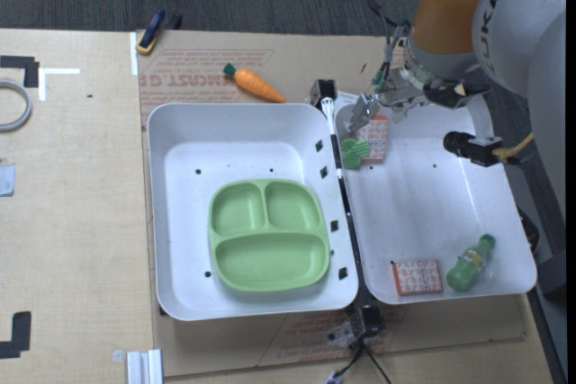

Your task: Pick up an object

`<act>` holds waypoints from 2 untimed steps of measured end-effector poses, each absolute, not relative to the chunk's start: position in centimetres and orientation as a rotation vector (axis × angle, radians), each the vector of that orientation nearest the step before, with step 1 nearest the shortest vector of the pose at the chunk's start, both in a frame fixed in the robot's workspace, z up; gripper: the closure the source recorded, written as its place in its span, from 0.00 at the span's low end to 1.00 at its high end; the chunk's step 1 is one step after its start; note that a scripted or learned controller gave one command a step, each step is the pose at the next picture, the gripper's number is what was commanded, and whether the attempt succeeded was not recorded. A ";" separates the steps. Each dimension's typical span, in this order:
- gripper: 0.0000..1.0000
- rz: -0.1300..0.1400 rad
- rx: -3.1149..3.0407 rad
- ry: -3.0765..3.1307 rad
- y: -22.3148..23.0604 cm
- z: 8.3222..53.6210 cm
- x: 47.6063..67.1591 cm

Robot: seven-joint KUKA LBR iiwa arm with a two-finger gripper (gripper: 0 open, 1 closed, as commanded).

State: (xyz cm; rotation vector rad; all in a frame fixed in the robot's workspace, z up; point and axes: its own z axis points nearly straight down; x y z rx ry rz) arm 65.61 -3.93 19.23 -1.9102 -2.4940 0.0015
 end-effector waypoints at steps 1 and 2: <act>0.00 0.001 -1.910 -2.494 -3.9 19.2 65.6; 0.00 0.000 -1.617 -2.694 -11.2 9.4 65.9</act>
